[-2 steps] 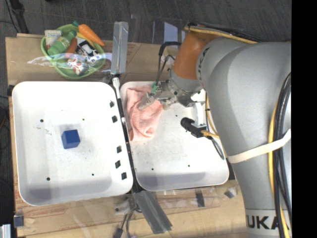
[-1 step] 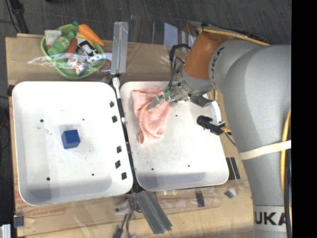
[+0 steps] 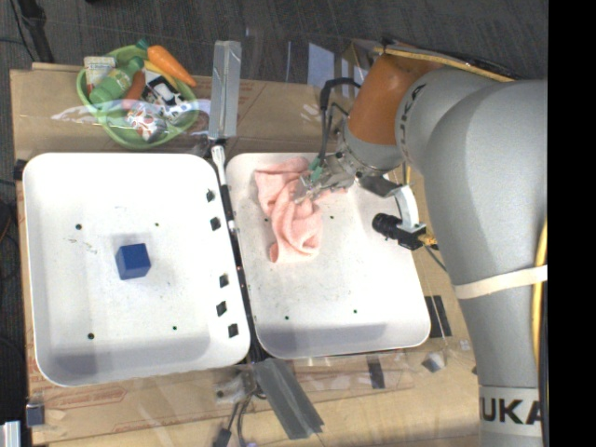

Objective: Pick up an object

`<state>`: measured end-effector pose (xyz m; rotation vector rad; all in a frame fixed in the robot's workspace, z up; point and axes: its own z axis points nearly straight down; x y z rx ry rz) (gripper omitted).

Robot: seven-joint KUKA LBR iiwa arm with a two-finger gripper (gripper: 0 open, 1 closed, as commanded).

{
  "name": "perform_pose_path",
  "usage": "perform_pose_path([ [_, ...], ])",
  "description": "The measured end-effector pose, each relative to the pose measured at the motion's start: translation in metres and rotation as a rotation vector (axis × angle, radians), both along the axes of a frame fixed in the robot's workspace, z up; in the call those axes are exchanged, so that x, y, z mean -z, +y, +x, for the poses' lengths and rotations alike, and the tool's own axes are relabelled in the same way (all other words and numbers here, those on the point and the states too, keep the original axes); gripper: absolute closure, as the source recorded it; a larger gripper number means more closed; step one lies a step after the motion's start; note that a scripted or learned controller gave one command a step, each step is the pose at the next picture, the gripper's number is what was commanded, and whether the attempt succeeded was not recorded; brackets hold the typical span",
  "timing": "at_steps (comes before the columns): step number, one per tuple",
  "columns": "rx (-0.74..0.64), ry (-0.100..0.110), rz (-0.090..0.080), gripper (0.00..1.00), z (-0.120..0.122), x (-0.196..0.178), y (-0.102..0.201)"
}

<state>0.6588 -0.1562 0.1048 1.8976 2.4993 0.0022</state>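
Note:
A crumpled pink cloth (image 3: pixel 291 214) lies in the upper left part of the right bin (image 3: pixel 335 319). A small blue cube (image 3: pixel 133 260) sits in the left bin (image 3: pixel 112 343), left of its middle. My gripper (image 3: pixel 317 179) is down at the cloth's upper right edge, right against the fabric, under the orange-banded wrist (image 3: pixel 382 101). Whether any cloth is caught between the fingers is too small to make out.
A green bowl (image 3: pixel 140 133) of toy food, including an orange carrot, stands on the bench behind the left bin. A black fitting (image 3: pixel 396 231) sticks out from the arm over the right bin's right side. The grey arm covers the bench to the right.

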Motion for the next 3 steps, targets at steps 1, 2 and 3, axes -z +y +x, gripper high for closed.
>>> perform_pose_path([
  [1,-0.001,0.0,0.0,0.0,0.0,0.0,0.0],
  [2,-0.02,0.001,0.0,0.0,-0.001,0.011,-0.041],
  [3,-0.026,0.001,0.0,1.0,0.0,0.001,-0.04],
])
